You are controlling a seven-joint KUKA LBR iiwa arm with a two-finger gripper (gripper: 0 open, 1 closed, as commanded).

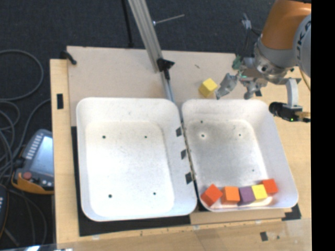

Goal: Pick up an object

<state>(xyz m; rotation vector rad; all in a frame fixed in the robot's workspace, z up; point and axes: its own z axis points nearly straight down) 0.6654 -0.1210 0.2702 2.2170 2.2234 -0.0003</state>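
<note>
Pincer (pixel 239 87), fingers spread and holding nothing, hangs over the bench (pixel 120 72) beyond the right bin (pixel 280 140). Left of it we see a yellow cube (pixel 208 87), near but ungrasped; we judge every step remains.

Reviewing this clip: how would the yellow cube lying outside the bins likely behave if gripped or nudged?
The yellow cube looks like a small solid block, so probably stiff and light. Its flat faces suggest it would slide rather than roll on the bench board. Sitting beside the gripper, a nudge may just push it away.
</note>
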